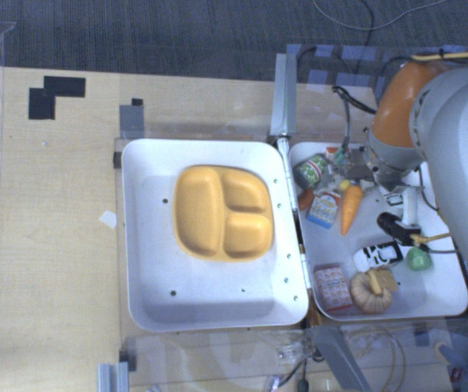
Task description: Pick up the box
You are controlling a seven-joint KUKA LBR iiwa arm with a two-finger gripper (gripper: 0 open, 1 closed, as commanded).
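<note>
**Claw over a crowded right bin**

The tabletop (pixel 54 219) carries two white bins side by side. The grey arm (pixel 462 137) reaches in from the right and covers the upper right corner of the right bin (pixel 454 300). The left bin (pixel 144 284) holds one thing, a yellow tray (pixel 221 212) with three compartments, lying near its middle.

Everything else sits in the right bin. A bagel (pixel 372 291) lies at the lower edge and touches a flat pink box (pixel 332 289), which lies close to the wall shared with the left bin. Higher up, a carrot (pixel 349 208) lies lengthwise, just beside a small blue box (pixel 323 209). A green can (pixel 311 171) lies tilted above that box, at the bin's upper left. A green ball (pixel 418 260) sits at the right, well apart from both boxes.

The claw (pixel 353 172) is at the top of the right bin, between the can and the wrist, just above the carrot and the blue box. It is dark and merges with the wrist, so I cannot tell whether it is open or closed. Nothing shows in its grip.

A small white-and-black thing (pixel 378 256) between the carrot and the bagel is hard to make out.
</note>
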